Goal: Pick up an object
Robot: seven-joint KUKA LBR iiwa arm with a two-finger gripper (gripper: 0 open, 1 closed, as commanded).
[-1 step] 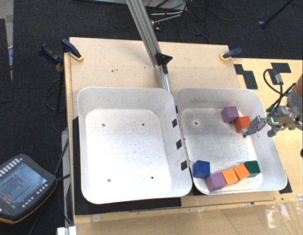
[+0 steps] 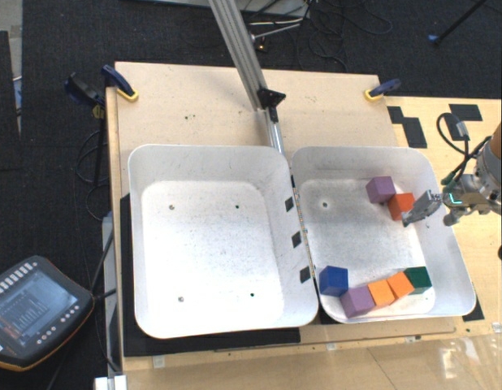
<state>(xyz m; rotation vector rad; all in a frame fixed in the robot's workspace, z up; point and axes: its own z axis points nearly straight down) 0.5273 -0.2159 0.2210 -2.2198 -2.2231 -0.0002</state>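
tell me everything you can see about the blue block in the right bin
The blue block is a small, solid-coloured cube with a matte look, maybe wood or foam. It sits flat on the floor of the right bin, near its front left corner, at the left end of a row of blocks, beside a purple block it seems to touch.

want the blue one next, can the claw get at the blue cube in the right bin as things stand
Probably yes. The blue cube sits uncovered near the front left of the right white bin, with a purple cube close beside it. The claw is farther back, by another orange cube.
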